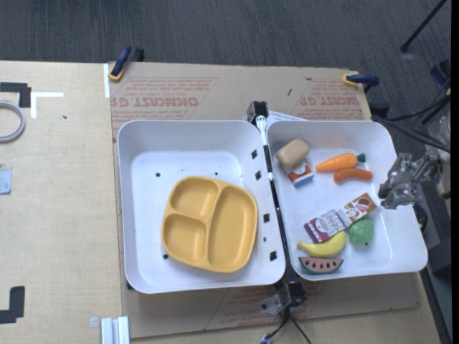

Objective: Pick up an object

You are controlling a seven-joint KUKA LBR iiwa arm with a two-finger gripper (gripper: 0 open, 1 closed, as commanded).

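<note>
The right bin (384,140) holds several toy foods. A tan bread roll (292,150) lies at the back left with a small red and blue carton (302,173) just in front of it. An orange carrot (343,162) and a shorter orange piece (353,175) lie to their right. Nearer the front are a brown snack box (340,218), a green vegetable (361,232), a yellow banana (323,246) and a watermelon slice (320,265). My gripper (399,185) hangs over the bin's right rim, apart from all the items, to the right of the carrots.
The left bin (136,163) holds a yellow divided plate (210,223). Clips join the two bins along the middle wall (269,192). Both stand on cardboard (179,95) on the bench. Cables and metal parts crowd the far right edge.
</note>
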